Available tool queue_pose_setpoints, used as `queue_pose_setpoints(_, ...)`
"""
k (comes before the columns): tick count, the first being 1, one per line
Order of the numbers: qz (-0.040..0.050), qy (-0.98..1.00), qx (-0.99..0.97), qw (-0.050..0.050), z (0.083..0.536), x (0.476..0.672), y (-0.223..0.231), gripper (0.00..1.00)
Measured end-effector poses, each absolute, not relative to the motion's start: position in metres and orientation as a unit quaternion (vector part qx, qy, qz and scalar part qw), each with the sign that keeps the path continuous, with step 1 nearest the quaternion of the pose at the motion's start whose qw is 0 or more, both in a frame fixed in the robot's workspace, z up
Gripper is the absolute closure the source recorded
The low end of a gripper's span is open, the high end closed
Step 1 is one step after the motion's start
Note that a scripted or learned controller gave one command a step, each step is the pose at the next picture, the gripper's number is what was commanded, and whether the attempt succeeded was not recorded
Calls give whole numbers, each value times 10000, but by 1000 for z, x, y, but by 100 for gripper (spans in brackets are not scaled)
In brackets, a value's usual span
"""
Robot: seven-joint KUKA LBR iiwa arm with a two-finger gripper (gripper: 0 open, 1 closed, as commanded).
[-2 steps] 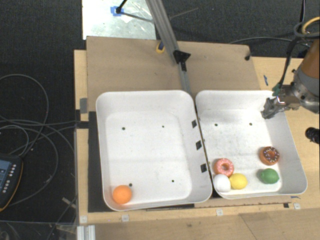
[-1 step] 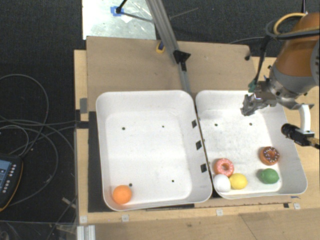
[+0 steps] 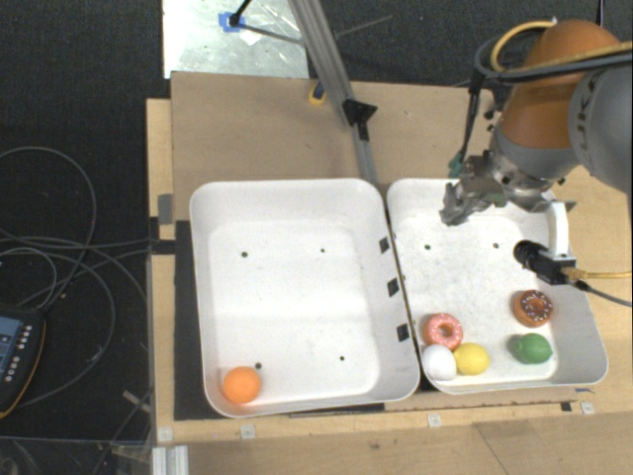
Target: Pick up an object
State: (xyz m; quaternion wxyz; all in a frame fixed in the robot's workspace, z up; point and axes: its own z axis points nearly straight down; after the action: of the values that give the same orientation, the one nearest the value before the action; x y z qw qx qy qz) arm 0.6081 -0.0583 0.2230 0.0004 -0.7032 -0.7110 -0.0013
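Note:
My gripper (image 3: 458,209) hangs over the far part of the right bin (image 3: 475,275), well above the objects. Nothing shows between its fingers. At the near end of that bin lie a pink frosted donut (image 3: 443,330), a white ball (image 3: 438,362), a yellow lemon (image 3: 472,358), a green round fruit (image 3: 532,348) and a chocolate donut (image 3: 534,308). An orange ball (image 3: 241,385) sits in the near left corner of the left bin (image 3: 287,295).
A grey pole (image 3: 331,62) slants across the bench behind the bins. A black clip (image 3: 531,256) on the arm's side hangs over the right bin's right edge. Cables lie on the floor at the left.

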Motion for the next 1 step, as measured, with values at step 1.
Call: queue_pose_setpoints(1,-22,-7111,-7031,-9,236,628,-6,100)
